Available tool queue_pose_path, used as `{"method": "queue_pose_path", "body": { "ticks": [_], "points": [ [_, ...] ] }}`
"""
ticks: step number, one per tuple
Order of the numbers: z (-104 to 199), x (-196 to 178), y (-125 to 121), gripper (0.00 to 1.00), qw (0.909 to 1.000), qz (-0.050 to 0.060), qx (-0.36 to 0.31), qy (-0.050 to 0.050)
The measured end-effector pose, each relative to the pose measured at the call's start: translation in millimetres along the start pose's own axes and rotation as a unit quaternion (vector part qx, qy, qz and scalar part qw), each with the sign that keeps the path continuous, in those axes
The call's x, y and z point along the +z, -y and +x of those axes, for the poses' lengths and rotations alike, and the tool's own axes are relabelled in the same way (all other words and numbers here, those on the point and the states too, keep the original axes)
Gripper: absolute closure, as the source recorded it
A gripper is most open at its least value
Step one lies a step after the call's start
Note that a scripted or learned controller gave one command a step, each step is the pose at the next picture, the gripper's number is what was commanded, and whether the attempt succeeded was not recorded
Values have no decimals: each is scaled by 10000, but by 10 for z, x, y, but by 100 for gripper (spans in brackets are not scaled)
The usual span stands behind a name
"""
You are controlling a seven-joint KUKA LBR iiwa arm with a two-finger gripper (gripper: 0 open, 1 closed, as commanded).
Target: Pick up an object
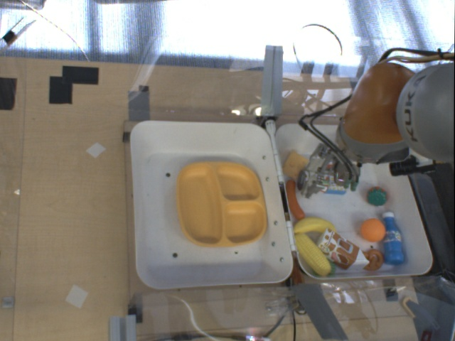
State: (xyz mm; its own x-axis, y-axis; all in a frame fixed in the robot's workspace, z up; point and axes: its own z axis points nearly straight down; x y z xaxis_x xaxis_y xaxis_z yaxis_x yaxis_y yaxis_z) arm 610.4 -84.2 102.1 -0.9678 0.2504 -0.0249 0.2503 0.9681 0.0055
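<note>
in the right bin (425,261), near its front wall, we see a smooth orange ball (372,229) beside a blue bottle (392,239), with a yellow banana (313,225), a corn cob (313,253) and a printed carton (338,249) crowded to their left. our hand (321,180) hangs low over the bin's back part, and we cannot tell how its fingers stand. the left bin (146,212) holds a glossy yellow divided plate (221,203), with bare white floor around it.

Right bin (424,251) crowded w/ items, left bin (153,190) open around yellow tray (221,203)
</note>
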Motion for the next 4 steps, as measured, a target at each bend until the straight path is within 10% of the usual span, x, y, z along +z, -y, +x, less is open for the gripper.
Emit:
{"method": "queue_pose_path", "body": {
  "ticks": [1, 2, 3, 4],
  "points": [
    [519, -869, -109, 100, 9981, 16, 606, -64],
    [508, -946, -119, 100, 9983, 15, 580, -64],
    [169, -1573, -222, 100, 9700, 39, 2430, -76],
    [486, -1039, -65, 100, 8913, 81, 4533, -96]
  ]
}}
